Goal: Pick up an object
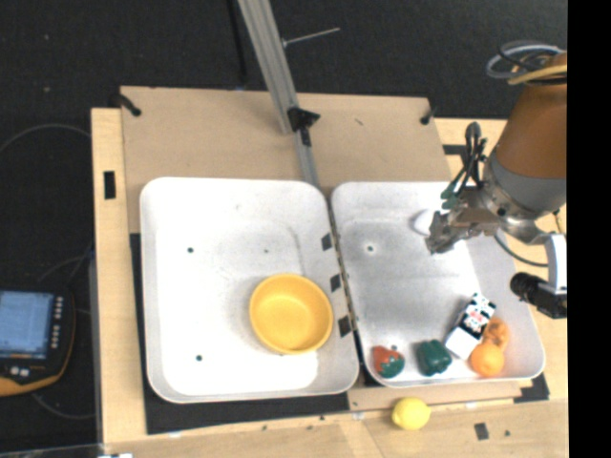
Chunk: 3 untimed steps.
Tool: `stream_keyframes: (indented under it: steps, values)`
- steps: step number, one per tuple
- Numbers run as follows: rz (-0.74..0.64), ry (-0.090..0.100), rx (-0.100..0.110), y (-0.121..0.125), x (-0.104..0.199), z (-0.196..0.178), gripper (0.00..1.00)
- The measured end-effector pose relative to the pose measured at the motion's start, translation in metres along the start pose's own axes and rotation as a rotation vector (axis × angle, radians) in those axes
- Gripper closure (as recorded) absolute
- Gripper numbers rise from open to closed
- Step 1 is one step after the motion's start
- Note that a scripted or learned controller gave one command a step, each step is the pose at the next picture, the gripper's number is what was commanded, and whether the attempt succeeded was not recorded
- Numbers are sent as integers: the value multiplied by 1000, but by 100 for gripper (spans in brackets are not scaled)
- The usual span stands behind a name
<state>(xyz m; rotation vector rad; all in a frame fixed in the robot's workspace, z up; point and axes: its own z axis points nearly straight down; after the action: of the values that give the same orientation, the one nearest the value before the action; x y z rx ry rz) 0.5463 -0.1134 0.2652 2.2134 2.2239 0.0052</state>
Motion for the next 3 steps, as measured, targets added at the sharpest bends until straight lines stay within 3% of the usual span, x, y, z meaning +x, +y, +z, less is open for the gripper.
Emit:
stream_keyframes:
  steps: [3]
  values:
    - [-3, 1, 4, 0, 165, 6, 100]
